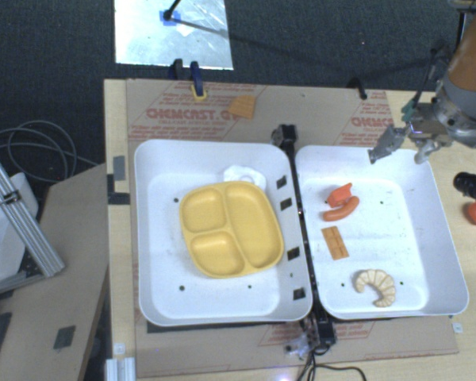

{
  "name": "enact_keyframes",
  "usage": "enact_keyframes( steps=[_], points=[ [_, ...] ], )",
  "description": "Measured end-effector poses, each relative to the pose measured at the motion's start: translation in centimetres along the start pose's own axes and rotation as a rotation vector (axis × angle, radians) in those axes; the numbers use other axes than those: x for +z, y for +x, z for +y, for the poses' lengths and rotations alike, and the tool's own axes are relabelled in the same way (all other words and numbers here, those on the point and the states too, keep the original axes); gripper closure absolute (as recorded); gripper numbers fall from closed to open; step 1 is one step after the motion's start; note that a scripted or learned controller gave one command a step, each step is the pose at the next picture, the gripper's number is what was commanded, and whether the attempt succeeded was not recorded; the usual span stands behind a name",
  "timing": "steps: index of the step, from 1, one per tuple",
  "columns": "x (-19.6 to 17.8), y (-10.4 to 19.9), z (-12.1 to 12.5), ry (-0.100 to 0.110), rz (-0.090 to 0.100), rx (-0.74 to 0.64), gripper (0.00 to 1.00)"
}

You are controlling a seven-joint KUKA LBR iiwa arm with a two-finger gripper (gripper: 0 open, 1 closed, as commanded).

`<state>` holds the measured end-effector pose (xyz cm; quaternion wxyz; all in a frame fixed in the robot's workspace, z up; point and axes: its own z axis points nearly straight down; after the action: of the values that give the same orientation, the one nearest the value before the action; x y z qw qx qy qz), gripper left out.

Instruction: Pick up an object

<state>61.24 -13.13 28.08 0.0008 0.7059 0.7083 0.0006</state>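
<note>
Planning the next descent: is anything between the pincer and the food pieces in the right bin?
Nothing visible. The pincer hangs open above the right bin's far rim. Sausage, carrot, wafer and croissant lie apart on the bin's floor, uncovered.

cam: fixed overhead | slanted down | both bins (301, 213) | arm from right
</note>
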Motion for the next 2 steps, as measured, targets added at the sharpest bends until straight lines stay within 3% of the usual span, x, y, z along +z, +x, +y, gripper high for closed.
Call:
enact_keyframes(
  steps=[1,2],
  points=[
    [10.5,0.9,-4.6,0.012,0.003,0.003,0.0],
    [20.0,1.8,-2.7,0.002,0.002,-0.002,0.0]
  ],
)
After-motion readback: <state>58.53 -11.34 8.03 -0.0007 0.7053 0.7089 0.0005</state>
